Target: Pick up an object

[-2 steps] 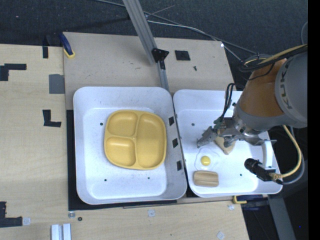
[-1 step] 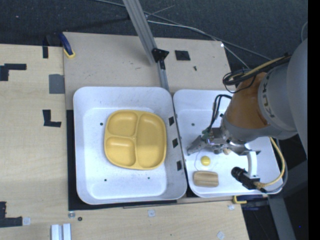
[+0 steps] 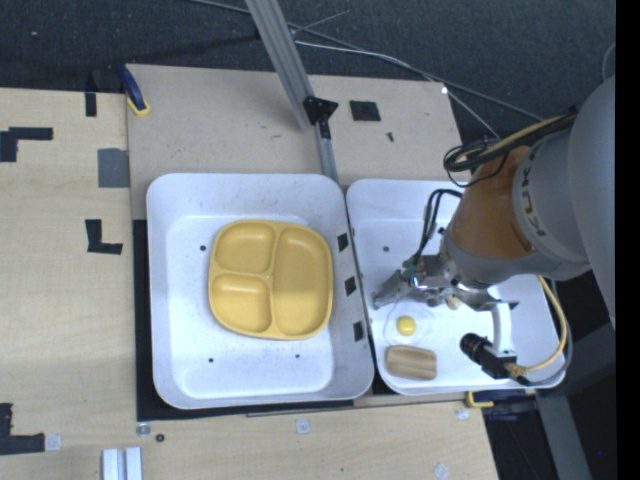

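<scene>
In the right bin (image 3: pixel 385 208) lie a small round yellow object (image 3: pixel 405 325) and a tan wooden block (image 3: pixel 411 362), both near the front wall. My gripper (image 3: pixel 410 292) hangs low over this bin, just behind the yellow object and apart from it. Its fingers look spread, with one grey finger (image 3: pixel 388 291) slanting out to the left and nothing between them. The grey arm with its orange band (image 3: pixel 490 218) reaches in from the right and hides the right part of the bin.
The left bin (image 3: pixel 180 268) holds a yellow divided plate (image 3: pixel 270 278) in its middle. A grey metal bar (image 3: pixel 290 63) slants down from the top to the wall between the bins. Black cables (image 3: pixel 470 153) loop by the wrist.
</scene>
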Controlling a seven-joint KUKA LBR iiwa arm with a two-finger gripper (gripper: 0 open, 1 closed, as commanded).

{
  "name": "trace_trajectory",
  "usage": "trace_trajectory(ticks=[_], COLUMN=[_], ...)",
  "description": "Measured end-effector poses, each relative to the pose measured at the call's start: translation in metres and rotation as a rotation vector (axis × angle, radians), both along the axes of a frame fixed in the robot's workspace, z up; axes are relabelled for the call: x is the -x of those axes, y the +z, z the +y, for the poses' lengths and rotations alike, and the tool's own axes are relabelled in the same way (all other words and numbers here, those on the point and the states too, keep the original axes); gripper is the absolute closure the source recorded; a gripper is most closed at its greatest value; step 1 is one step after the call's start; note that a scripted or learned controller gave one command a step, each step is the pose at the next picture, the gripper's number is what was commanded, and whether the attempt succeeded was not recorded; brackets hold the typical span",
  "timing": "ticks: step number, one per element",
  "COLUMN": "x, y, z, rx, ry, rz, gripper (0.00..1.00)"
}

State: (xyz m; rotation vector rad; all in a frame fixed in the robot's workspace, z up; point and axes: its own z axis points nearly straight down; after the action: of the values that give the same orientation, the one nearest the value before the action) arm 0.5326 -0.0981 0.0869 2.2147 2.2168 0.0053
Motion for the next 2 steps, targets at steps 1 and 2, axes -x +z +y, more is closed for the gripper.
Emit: trace_trajectory(ticks=[1,2], x=[0.0,-0.003], y=[0.011,0.053], z=[0.0,0.0], rx=[0.0,-0.003], ry=[0.0,0.0], rz=[-0.001,0.007], gripper=[1.0,1.0])
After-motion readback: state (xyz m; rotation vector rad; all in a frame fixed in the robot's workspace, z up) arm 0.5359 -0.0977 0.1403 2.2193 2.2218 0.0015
